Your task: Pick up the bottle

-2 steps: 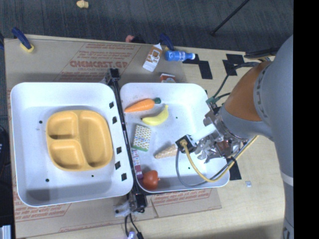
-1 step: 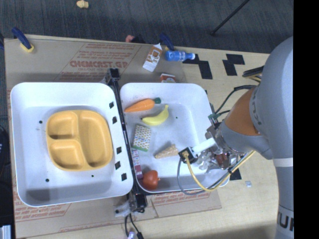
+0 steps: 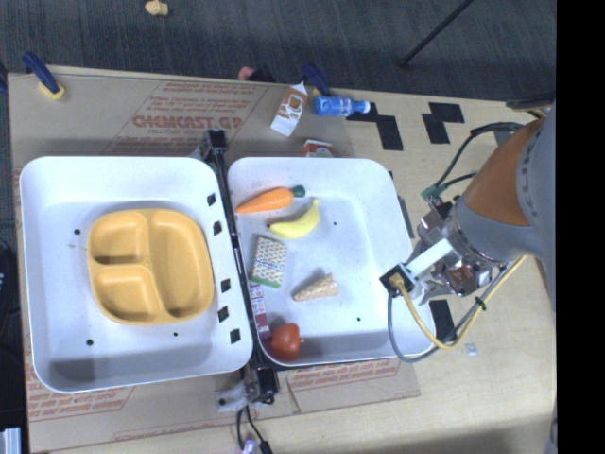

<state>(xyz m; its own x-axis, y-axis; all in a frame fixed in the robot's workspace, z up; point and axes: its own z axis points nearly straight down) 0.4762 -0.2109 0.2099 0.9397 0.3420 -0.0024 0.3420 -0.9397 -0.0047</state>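
Note:
A small blue bottle point(image 3: 336, 106) lies on its side on the bench, behind the right bin point(image 3: 378, 183) and outside it. My gripper point(image 3: 450, 286) hangs over the right bin's right rim, well in front of the bottle and to its right. Nothing is seen held in it.
The right bin holds a carrot point(image 3: 265, 200), a banana point(image 3: 295, 221), a green packet point(image 3: 269, 260), a pale wedge point(image 3: 315, 289) and a red fruit point(image 3: 285, 340). A yellow divided plate point(image 3: 149, 264) sits in the left bin. A small carton point(image 3: 289, 110) lies left of the bottle.

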